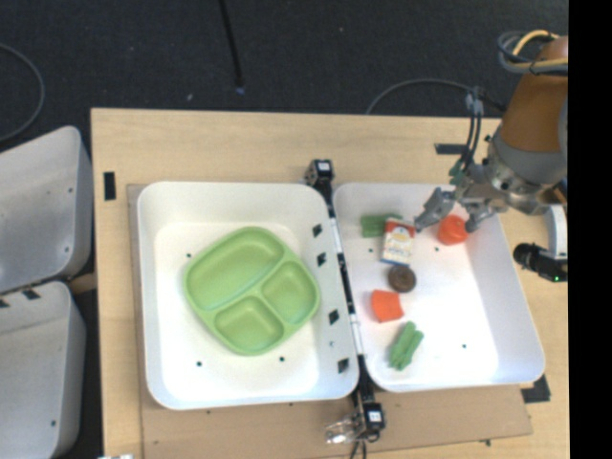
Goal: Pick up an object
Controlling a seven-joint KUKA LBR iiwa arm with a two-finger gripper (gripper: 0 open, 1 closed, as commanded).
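My gripper (452, 208) hangs spread over the right bin's (497, 352) far edge, an orange block (452, 230) between its fingers, not visibly pinched. A green tray (251, 290) fills the left bin (163, 371).

Glossy white plastic bins (239, 381), matt green tray (251, 290), pale wood bench (210, 146)

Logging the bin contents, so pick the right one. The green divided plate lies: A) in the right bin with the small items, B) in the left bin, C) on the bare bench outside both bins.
B: the green divided plate lies flat inside the left bin, while the small items sit in the right bin.
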